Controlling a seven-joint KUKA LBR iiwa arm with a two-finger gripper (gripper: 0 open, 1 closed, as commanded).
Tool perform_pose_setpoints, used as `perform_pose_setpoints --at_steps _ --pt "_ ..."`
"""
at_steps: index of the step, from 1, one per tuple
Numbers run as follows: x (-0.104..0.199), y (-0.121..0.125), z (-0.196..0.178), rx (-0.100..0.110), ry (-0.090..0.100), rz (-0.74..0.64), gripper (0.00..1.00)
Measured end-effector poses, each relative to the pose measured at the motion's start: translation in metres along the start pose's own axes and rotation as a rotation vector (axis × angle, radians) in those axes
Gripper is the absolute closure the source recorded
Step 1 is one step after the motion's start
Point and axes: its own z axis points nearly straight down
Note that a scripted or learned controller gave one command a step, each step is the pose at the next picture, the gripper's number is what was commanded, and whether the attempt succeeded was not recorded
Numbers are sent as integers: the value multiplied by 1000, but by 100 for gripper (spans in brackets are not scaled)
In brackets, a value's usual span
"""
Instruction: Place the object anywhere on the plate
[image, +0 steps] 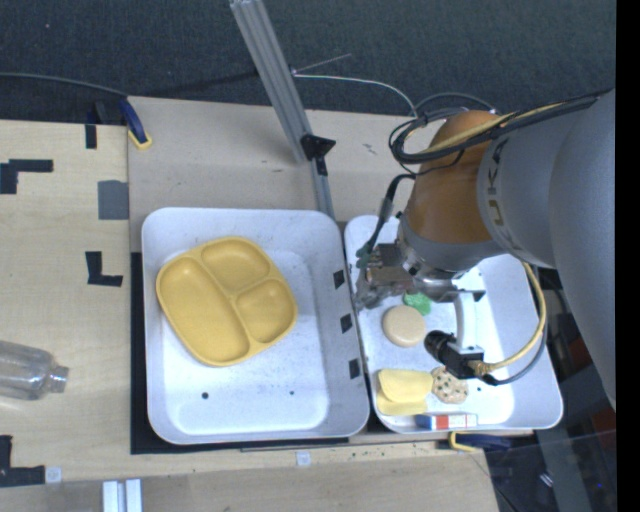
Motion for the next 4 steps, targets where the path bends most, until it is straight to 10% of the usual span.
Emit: perform_pose_setpoints --at_steps 2,3,4 --pt "-33 -46 9 0 -3 4 100" --pt "50 -17 10 -3 1 -7 100" --pt "23 -22 9 -1 -4 4 100"
